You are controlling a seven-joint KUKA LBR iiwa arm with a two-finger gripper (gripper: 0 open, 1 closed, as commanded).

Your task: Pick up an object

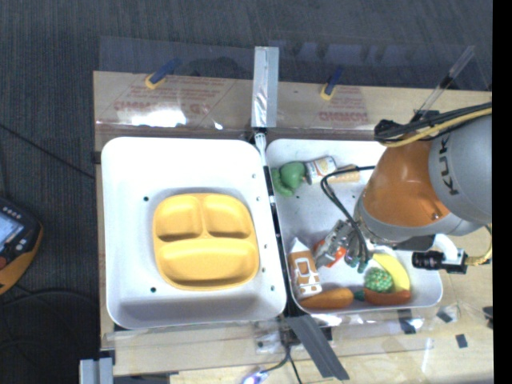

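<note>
Over the right bin [430, 293], the gripper [346, 246] sits low among the clutter near a red-and-white piece [330, 254]; can't tell how its fingers stand, so no grasp confirmed; approach step, I'd judge; next: close, lift straight, clear of the banana [395, 268].

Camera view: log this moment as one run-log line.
arm: over right bin | hand: low among toys near carrot, grasp unconfirmed | left bin: yellow tray
</note>
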